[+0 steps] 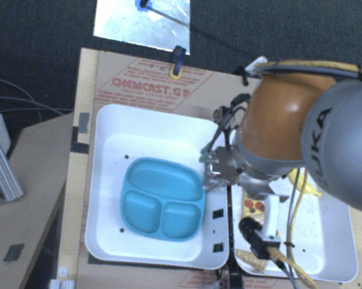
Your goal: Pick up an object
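Two white bins are sitting side by side on the surface, one left bin (pixel 105 217) and one right bin (pixel 337 243), both resting on a single cardboard sheet (pixel 149 86) with red print. In the left bin one blue plate (pixel 163 198) is lying flat, dead centre, and I'm counting three compartments: one wide one at 12 o'clock and two smaller ones at 6 o'clock. Nothing is touching it.

The one arm (pixel 317 126) is reaching in from 3 o'clock, its orange band and grey wrist hanging over the right bin's 10 o'clock part, just beside the rim the bins share. The wrist is covering the jaws, so I cannot tell whether they are open or closed, or gripping anything.

In the right bin I'm making out three things. One pale piece with red spots (pixel 254 205) is showing just under the wrist. One yellow thing (pixel 308 183) is peeking out at 3 o'clock of the wrist. One tan elongated thing (pixel 263 260) is lying near the bin's 7 o'clock corner. One yellow-and-blue clamp (pixel 177 62) is sitting at the sheet's 12 o'clock edge.
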Controlling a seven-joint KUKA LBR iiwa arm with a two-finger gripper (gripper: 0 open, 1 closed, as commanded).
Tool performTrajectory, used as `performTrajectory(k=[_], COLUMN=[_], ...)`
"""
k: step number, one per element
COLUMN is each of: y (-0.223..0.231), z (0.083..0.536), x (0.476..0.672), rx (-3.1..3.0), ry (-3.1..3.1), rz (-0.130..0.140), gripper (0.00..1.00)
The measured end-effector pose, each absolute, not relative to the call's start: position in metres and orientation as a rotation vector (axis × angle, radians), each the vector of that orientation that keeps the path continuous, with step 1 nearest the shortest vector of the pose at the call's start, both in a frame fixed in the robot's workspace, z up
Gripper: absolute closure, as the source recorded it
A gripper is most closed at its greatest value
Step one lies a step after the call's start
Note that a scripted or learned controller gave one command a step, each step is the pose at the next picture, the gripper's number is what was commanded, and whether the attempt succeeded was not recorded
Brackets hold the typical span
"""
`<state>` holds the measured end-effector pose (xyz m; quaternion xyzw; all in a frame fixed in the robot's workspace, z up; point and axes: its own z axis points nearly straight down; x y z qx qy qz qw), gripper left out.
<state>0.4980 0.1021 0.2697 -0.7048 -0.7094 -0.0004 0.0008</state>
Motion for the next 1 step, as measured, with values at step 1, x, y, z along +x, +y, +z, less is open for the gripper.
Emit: performTrajectory(k=[1], y=[0.1295], z=[0.1757], x=[0.6164], rx=[-2.22], ry=[-2.235], rz=[-0.021], gripper=[1.0])
